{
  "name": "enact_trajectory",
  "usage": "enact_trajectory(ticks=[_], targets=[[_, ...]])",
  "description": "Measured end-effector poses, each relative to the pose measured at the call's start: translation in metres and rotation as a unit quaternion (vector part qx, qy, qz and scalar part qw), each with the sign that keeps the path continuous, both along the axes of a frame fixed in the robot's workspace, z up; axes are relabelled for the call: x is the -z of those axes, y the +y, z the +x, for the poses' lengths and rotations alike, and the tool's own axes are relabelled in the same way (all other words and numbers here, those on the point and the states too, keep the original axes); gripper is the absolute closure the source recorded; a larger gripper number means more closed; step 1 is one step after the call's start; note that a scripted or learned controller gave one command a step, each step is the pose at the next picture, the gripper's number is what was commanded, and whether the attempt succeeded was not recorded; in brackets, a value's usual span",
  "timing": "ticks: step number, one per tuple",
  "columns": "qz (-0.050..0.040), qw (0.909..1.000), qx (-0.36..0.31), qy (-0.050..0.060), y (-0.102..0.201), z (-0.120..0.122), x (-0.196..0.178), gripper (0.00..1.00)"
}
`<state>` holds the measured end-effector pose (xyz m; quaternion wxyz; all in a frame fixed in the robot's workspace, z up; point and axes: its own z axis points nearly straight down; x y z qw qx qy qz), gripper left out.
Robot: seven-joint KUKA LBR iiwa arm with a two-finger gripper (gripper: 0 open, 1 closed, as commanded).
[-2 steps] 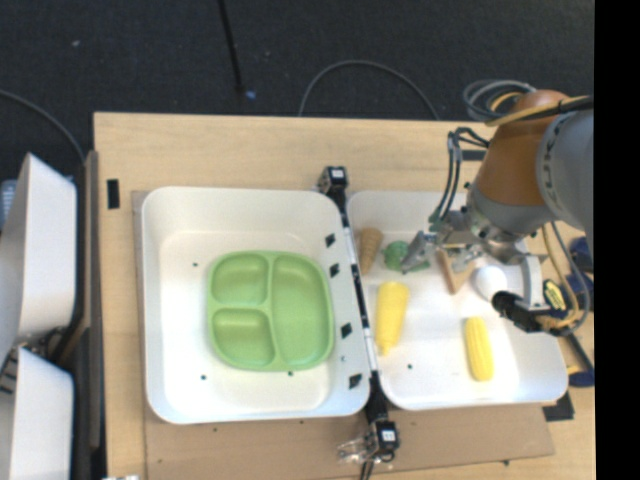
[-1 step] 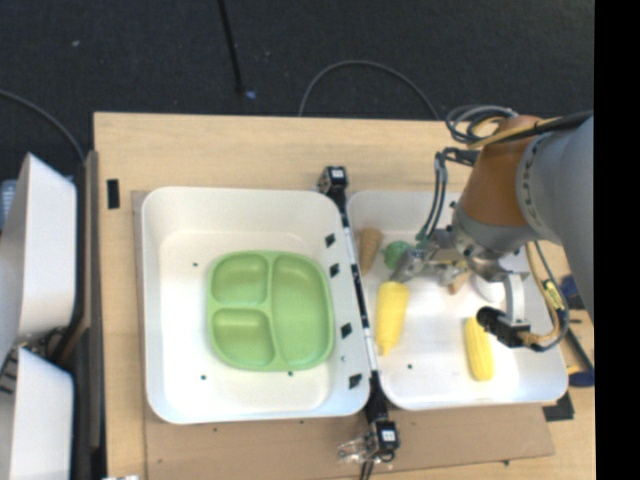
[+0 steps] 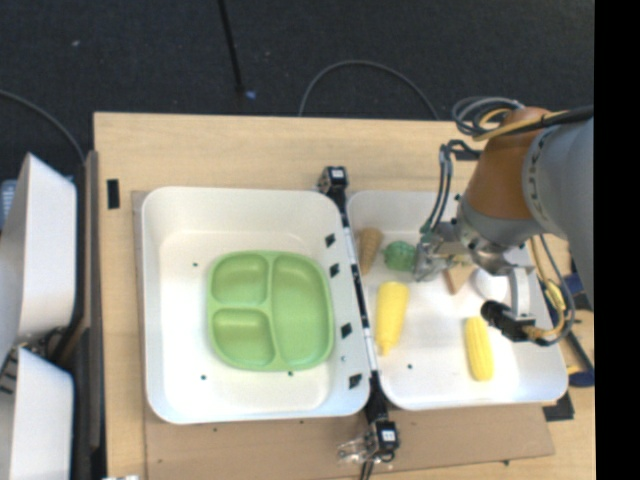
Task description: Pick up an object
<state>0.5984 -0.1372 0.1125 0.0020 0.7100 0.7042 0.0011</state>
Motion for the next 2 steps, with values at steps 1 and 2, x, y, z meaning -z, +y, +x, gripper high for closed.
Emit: enact_trajectory(ticks=[1,2], targets=[[-0.0005,1.0000,-0.002,-0.001,-0.011,0.004,-0.054,1.00],[-0.0002,1.0000,-0.001,0.000,-0.014,-0.003,-0.100,1.00]])
